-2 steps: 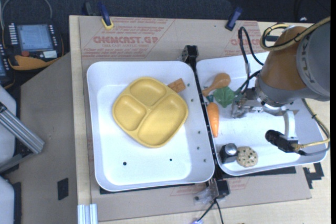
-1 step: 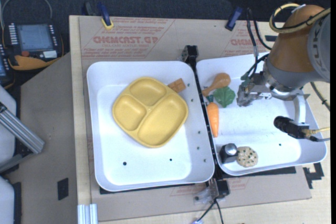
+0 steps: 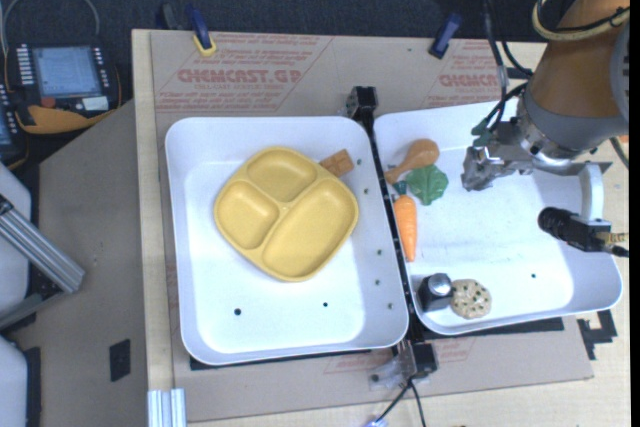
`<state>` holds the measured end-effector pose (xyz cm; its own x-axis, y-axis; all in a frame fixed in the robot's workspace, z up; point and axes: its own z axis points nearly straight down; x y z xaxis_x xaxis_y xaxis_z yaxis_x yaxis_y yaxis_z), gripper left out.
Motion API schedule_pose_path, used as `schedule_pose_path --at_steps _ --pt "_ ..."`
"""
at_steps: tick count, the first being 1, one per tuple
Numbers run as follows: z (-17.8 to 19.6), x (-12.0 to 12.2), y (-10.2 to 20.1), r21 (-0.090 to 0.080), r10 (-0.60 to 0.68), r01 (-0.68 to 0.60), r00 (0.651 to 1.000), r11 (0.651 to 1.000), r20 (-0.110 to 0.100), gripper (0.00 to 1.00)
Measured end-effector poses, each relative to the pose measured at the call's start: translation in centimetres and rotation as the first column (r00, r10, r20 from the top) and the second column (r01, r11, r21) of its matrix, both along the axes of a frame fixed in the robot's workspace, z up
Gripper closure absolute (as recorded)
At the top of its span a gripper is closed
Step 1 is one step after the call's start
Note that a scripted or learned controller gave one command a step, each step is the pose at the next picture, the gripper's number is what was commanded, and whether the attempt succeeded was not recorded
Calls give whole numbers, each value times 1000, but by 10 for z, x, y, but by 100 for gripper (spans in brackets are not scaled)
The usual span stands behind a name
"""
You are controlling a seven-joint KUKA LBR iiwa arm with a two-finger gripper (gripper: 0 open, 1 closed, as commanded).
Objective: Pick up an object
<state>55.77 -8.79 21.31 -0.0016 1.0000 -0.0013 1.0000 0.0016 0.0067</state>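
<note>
Cookie (image 3: 469, 298) and carrot (image 3: 405, 226) sit well clear of my gripper (image 3: 482, 167), whose finger state I cannot tell, so I'd judge the broccoli (image 3: 428, 184) just beside it the target: light, stiff plastic, likely slippery, best pinched across its bumpy crown.

My grey arm (image 3: 575, 85) wears orange above white bins (image 3: 200, 215) holding a yellow plate (image 3: 287, 212), orange carrot (image 3: 405, 227), green broccoli (image 3: 428, 185) and speckled tan cookie (image 3: 469, 298).
</note>
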Motion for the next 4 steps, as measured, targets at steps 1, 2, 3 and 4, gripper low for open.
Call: schedule_pose_path --at_steps 1,2,3,4 --pt "34 1 0 0 -1 1 1000 1000 -1 100" --pt "19 12 55 3 4 -4 1000 1000 -9 100" --pt "19 26 97 2 4 -4 1000 1000 -4 100" --pt "11 47 148 2 4 -4 1000 1000 -4 100"
